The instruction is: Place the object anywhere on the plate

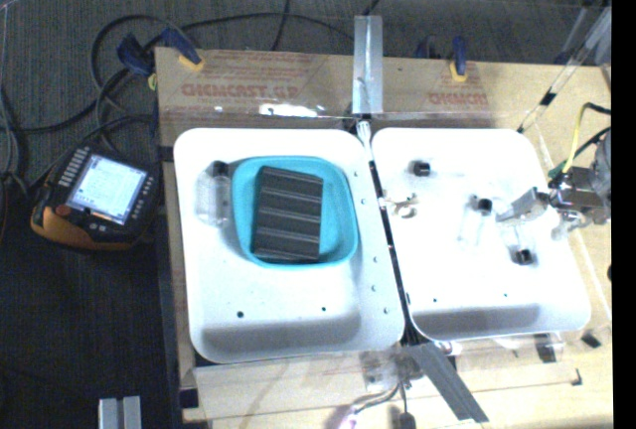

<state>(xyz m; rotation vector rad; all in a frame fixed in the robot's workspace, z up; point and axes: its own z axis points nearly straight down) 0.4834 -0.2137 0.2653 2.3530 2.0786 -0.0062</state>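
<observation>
Gripper (pixel 558 203) is seen far to the right of the plate (pixel 343 220), over the outer edge of the right bin (pixel 497 303), and whether it is released or clenched cannot be told, since its tip is blurred against the white wall; nothing is seen carried in it. The plate, a blue dish, is set in the middle of the left bin (pixel 268 318), presumably so that it can be reached from any side and so that a dropped thing is caught by the bin walls. A dark ridged block (pixel 288 214) lies flat on the plate, nearly centred and turned slightly against the plate's edges, with blue rim showing all round it; it is judged to be the task's object, and its flat, well-supported rest suggests that it is already placed as asked. A clear bottle-like thing with a dark cap (pixel 212 191) lies just left of the plate, touching or almost touching its rim, and could instead be meant as the object, which cannot be settled from this view. Several small dark pieces (pixel 421 169) are scattered well to the right of the plate, in the other bin, between the plate and the gripper. With the gripper so far from the plate, the block is judged to be left free, and the arm is probably kept aside so that the camera's view of the plate is not blocked.
</observation>
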